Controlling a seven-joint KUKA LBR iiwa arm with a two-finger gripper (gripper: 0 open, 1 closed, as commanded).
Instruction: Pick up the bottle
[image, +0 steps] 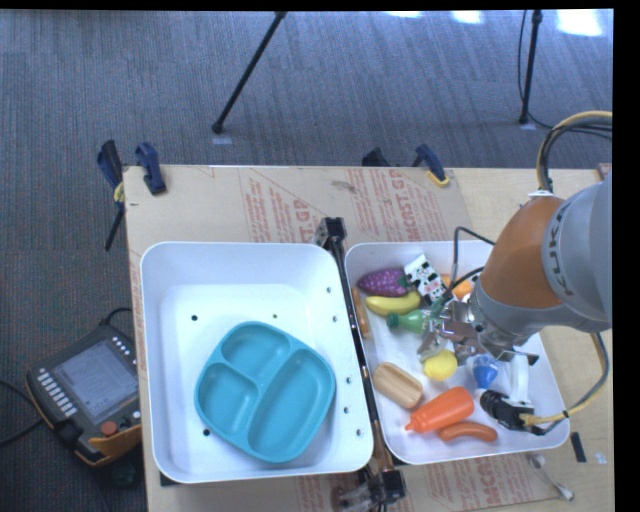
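The gripper hangs low in the right bin, just beside the green bottle; whether it is apart or together I cannot tell.

Evenly and brightly lit from above, with glare blown out along the top edge and off the white bins. Soft shadows only, faint under the blue tray. Slightly soft overall, small toys smeared.

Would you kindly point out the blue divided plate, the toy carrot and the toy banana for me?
blue divided plate (240, 352), camera view, on the ridge between its compartments.
toy carrot (442, 409), camera view, on its orange body.
toy banana (392, 303), camera view, on its yellow middle.
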